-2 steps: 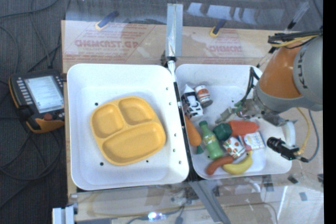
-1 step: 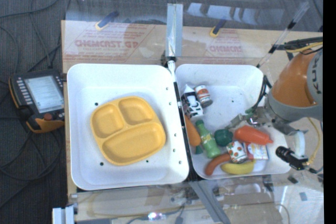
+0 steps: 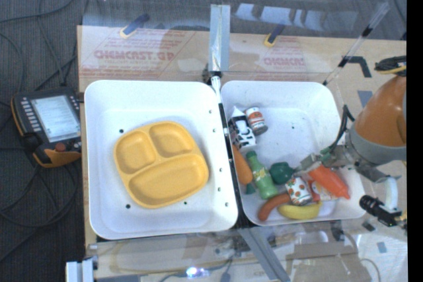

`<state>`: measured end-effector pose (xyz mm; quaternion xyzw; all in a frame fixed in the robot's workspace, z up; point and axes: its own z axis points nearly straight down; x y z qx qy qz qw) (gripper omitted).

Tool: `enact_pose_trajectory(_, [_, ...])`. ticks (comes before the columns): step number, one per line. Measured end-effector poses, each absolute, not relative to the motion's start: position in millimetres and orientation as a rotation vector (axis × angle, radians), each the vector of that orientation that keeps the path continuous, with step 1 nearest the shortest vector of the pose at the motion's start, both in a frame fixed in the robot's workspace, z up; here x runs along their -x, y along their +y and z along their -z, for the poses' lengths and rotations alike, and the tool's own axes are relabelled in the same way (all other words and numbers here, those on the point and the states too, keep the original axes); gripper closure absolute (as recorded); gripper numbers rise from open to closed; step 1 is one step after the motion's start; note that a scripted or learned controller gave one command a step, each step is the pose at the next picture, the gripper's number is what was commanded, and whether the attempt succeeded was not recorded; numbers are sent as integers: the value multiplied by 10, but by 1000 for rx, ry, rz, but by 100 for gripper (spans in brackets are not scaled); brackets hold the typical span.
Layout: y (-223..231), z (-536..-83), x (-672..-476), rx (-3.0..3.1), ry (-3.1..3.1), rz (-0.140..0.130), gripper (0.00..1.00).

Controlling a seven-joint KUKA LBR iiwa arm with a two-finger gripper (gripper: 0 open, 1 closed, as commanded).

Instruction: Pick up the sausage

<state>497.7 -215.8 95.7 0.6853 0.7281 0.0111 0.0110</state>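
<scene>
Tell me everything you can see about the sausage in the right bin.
The sausage is a small reddish-brown curved link, smooth and plastic-looking. It lies flat near the front edge of the right bin, angled up toward the right. Its upper end runs under a small spotted can; a yellow banana lies against it, and a green bottle sits just behind.

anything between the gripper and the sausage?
Yes. The sausage lies at the right bin's front edge, hemmed in: banana touching its right end, a spotted can between it and the arm, green bottle just behind.
</scene>
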Motion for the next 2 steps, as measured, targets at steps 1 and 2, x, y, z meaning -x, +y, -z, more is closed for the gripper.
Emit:
enact_pose_trajectory(1, [-2229,-1899,-5035,-2172,2269,2,0])
enact_pose_trajectory(2, [-2174,-997,-5119,-2193,2254,-9,0])
